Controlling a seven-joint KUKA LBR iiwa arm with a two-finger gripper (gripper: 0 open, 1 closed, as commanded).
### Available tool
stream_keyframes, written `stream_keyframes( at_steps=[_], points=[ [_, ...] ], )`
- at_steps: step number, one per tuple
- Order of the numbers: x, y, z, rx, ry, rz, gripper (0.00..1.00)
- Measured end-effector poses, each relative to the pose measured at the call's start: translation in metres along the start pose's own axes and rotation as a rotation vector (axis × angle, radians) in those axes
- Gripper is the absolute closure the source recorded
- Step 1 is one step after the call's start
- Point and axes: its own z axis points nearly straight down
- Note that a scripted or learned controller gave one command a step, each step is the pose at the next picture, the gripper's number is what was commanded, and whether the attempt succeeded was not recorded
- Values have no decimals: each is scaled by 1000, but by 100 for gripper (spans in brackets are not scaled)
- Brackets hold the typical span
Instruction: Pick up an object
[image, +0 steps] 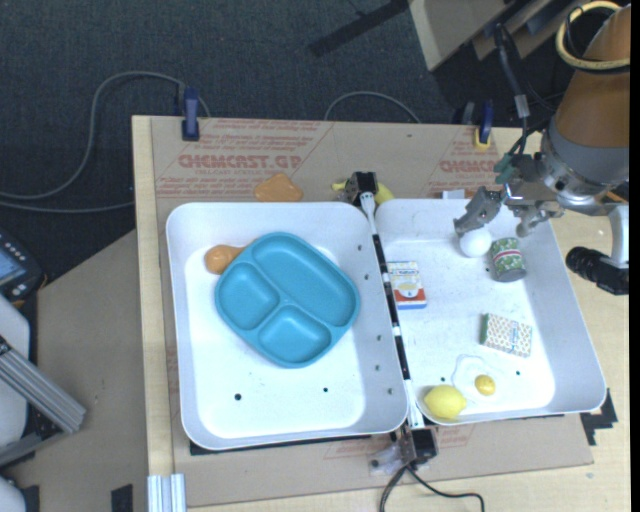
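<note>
My gripper (505, 216) hangs over the back of the right bin (570, 330), its two fingers spread open with nothing between them. A white ball (472, 243) lies just below the left fingertip (479, 212). A green patterned can (507, 258) lies right beside the ball, under the gripper. Further forward in the same bin are a small red and white carton (405, 283), a flat green patterned box (507, 334), a toy fried egg (478, 379) and a yellow lemon (445, 402).
The left bin (200, 380) holds a blue divided plate (287, 297) and an orange piece (218, 258) at its back left. An orange object (278, 187) and a yellow one (352, 185) lie on the board behind the bins.
</note>
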Motion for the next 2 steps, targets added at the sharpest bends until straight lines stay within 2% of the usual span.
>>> stream_keyframes(
  at_steps=[1,2],
  points=[
    [-52,50,-9,-6,-2,1,0],
    [-103,44,149,11,1,5,0]
  ],
)
